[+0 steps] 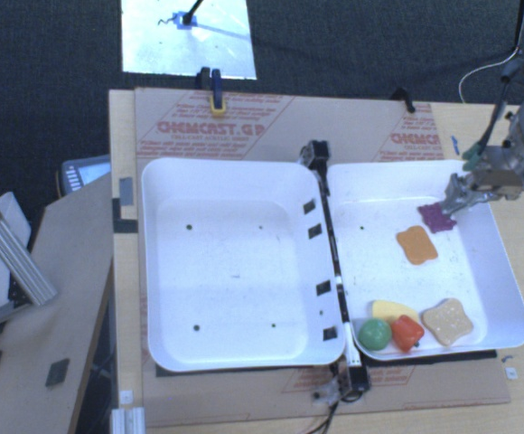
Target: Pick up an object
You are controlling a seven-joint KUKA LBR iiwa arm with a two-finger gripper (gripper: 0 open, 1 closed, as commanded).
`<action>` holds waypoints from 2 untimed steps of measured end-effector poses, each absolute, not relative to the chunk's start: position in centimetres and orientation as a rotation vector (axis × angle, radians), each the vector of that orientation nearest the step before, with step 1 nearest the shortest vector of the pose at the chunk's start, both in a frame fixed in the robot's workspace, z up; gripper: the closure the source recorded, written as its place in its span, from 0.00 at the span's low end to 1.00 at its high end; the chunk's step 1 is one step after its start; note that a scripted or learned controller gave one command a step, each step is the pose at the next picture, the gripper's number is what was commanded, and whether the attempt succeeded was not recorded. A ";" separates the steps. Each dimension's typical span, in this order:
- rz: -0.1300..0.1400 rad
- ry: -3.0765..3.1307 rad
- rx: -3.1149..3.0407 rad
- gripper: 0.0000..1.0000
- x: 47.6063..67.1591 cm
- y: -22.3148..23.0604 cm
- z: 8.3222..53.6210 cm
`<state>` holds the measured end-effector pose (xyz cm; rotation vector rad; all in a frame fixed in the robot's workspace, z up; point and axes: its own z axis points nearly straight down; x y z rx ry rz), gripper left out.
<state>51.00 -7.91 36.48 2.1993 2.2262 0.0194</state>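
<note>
Bench with two shallow white bins side by side. Left bin point(230, 269): bare floor with a few small dark marks. Right bin point(379, 197): six small toy items. A purple piece point(436, 216) lies near the far right of the floor, well up from the others. An orange oval piece point(416, 244) lies just below it, close by but apart. Along the near wall sits a cluster: a green ball point(375, 334), a red pepper-like piece point(407, 332) touching or almost touching it, a yellow wedge point(392, 310) just behind those two, and a slice of toast point(447, 321) to their right; the crowding there looks like things having slid into the low corner. The gripper point(456, 195) reaches in from the right and hangs at the upper right edge of the purple piece, tips pointing down toward it. Whether it is spread or pressed together cannot be told, nor whether it touches the piece. Judgement: the purple piece is the likely target, lying alone with room around it, an easier choice than the packed corner group. Nothing is seen lifted; every item rests on the bin floor.
</note>
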 end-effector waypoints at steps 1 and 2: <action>0.022 2.218 2.202 1.00 52.9 -4.6 51.6; -0.008 2.224 2.224 1.00 56.3 -6.9 41.8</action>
